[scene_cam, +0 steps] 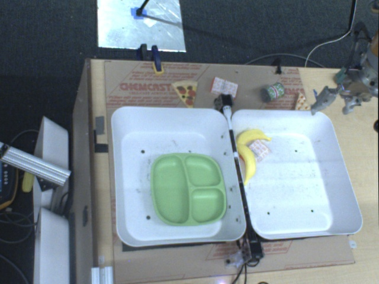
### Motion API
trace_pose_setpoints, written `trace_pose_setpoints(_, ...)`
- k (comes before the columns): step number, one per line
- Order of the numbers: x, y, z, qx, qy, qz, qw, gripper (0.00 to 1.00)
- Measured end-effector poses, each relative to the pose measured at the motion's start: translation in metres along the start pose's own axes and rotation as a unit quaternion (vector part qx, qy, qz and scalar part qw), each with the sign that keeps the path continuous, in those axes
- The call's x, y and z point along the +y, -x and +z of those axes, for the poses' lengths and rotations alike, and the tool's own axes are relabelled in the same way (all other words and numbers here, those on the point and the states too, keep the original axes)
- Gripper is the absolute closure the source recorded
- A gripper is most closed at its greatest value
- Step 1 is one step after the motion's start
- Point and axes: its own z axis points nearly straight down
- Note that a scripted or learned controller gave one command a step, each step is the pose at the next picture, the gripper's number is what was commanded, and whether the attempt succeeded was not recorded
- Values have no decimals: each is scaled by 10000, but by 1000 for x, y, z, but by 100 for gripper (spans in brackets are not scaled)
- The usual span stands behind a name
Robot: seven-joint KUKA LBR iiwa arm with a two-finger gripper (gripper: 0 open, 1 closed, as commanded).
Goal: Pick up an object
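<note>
Jaws spread and empty, upper right of frame, beyond the right bin (296,188). Nothing lifted yet: banana (249,164) lying against its left wall.

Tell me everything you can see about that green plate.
The green plate is a squarish tray with rounded corners, plastic by its look, split into three compartments: one large at the image's left, two smaller at the right. It lies flat, face up, on the floor of the left bin, touching nothing else.
</note>
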Motion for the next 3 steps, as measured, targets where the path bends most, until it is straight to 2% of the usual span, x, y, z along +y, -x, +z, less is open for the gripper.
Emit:
trace_pose_setpoints(1, -22, -49, 100, 13, -20, -10, 10000, 0)
trace_pose_setpoints(2, 26, -110, 157, 17, -12, -13, 10000, 0)
trace_pose_setpoints(3, 19, -120, 171, -24, 132, -2, 9999, 0)
